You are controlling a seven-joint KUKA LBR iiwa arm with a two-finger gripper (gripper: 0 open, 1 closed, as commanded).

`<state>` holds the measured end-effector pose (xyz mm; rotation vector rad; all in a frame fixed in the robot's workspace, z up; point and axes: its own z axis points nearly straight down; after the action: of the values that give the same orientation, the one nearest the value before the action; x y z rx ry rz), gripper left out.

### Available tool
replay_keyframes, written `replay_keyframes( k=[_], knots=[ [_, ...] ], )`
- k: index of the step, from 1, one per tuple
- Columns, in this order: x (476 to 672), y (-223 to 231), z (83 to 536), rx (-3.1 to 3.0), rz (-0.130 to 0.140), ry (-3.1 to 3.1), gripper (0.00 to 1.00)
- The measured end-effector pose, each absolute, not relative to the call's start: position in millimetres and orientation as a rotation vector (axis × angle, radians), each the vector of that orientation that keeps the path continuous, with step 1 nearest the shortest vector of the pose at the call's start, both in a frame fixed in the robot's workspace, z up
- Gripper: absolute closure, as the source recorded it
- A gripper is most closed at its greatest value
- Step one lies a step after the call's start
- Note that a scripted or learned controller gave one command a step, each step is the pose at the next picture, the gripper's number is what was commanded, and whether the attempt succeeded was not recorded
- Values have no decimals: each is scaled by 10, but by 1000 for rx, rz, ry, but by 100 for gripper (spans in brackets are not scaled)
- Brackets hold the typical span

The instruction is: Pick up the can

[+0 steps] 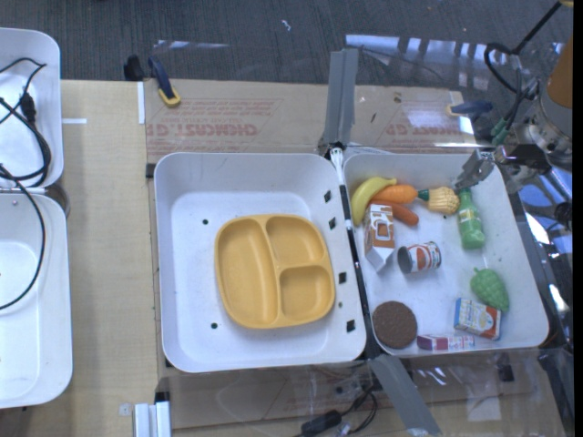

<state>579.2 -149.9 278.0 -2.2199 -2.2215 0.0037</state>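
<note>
The can (pixel 419 258) is small, with a red-and-white label and silver ends. It lies on its side in the middle of the right bin (pixel 528 271), between a white and orange carton (pixel 380 237) and a green bottle (pixel 471 226). My gripper (pixel 492 173) hangs over the bin's far right corner, up and to the right of the can and well apart from it. Its fingers look open with nothing between them. The nearer fingertip (pixel 470 171) is just above the bottle's cap.
The right bin also holds a banana (pixel 364 194), carrots (pixel 397 192), corn (pixel 442 200), a green knobbly fruit (pixel 490 289), a juice box (pixel 476 319), a brown cookie (pixel 395 324) and a small bar (pixel 446 341). The left bin (pixel 182 244) holds a yellow divided plate (pixel 273 269).
</note>
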Motion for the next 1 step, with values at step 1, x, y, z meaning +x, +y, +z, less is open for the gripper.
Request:
replay_keyframes(
  k=[1],
  knots=[
    [5914, -1678, 2055, -2177, 4, -2263, 0]
  ],
)
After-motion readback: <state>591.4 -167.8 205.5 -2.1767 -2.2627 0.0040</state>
